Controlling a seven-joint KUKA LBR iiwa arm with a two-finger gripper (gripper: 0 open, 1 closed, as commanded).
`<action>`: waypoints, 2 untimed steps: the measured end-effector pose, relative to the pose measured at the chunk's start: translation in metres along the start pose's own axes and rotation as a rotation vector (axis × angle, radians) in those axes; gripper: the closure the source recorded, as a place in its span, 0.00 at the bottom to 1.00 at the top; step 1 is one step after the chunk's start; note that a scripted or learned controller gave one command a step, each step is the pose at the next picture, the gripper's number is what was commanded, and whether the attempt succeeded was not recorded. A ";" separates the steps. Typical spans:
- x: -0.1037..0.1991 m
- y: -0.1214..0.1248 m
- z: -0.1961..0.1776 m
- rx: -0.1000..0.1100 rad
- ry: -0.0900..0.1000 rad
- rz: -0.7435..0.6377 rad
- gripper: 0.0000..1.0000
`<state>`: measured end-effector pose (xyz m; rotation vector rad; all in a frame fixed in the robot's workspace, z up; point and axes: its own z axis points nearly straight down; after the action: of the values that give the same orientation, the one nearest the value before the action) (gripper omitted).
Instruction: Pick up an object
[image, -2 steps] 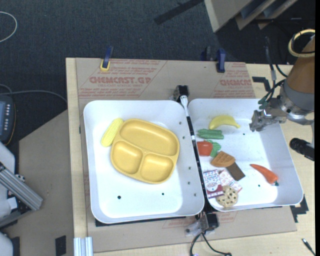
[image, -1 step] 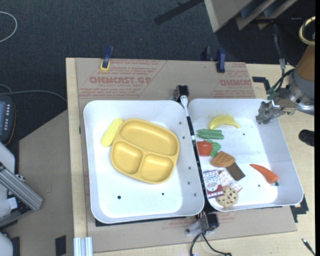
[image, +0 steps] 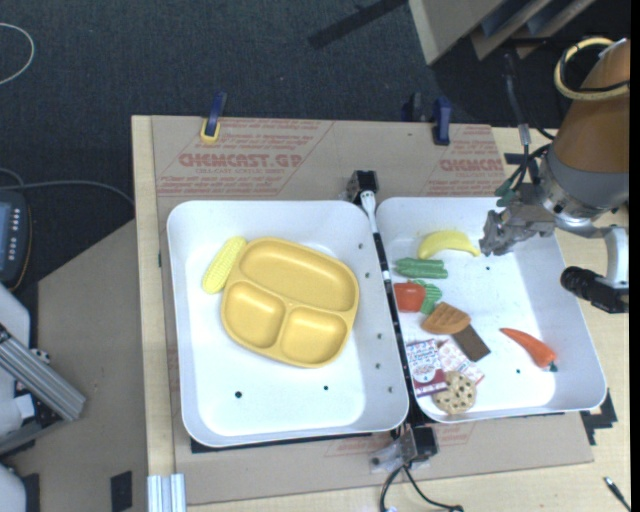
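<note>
Bench with two bins
Left bin at 9 o'clock, right bin at 3 o'clock, touching side by side on printed cardboard.

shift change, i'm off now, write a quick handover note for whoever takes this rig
Gripper: low in the right bin, next to the toy banana; nothing seen between its fingers.
Right bin also holds a green pea pod, a tomato, a chili pepper, a cookie and a snack packet.
Left bin: yellow divided plate with a corn cob against it.
Done: nothing lifted. Left: grasp and raise one object.
</note>
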<state>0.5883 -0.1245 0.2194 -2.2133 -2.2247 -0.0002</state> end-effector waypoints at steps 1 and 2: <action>0.048 -0.006 0.005 0.000 0.001 0.000 1.00; 0.104 -0.001 0.010 0.001 0.000 0.000 1.00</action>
<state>0.5864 -0.0207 0.2101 -2.2133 -2.2246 0.0010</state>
